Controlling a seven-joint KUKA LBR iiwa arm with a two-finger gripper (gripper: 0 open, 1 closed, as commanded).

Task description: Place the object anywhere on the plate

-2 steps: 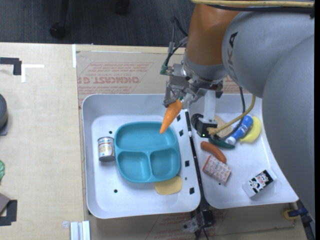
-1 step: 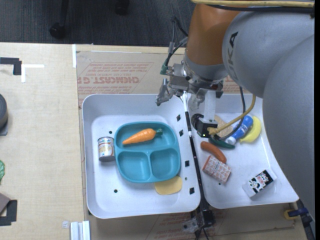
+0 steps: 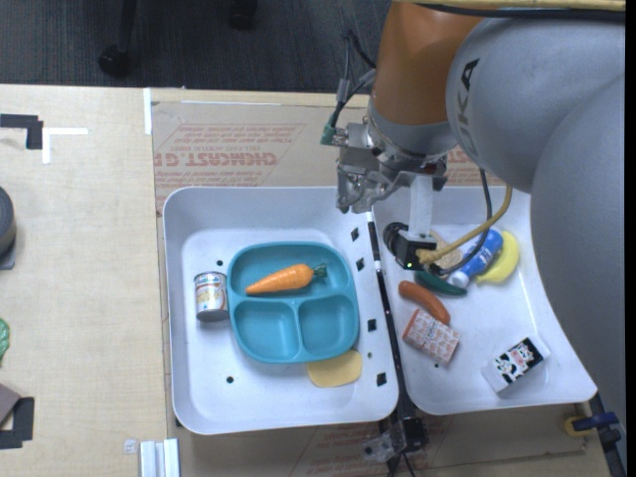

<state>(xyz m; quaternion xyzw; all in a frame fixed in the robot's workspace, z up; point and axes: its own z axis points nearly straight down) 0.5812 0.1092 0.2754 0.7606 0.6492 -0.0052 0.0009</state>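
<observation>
Orange carrot (image 3: 284,279) lies on plate (image 3: 298,341), left of gripper (image 3: 355,205).

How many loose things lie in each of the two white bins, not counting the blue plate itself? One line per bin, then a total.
Left bin: 3 — orange carrot, small metal can, flat yellow piece.
Right bin: 5 — red sausage, pink patterned packet, black-and-white carton, yellow banana-like thing, blue-and-white tube.
Total: 8

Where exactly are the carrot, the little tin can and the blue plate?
carrot (image 3: 281,279), camera view, middle of its orange body.
tin can (image 3: 210,296), camera view, its side label.
blue plate (image 3: 298,332), camera view, bare lower compartment.
</observation>
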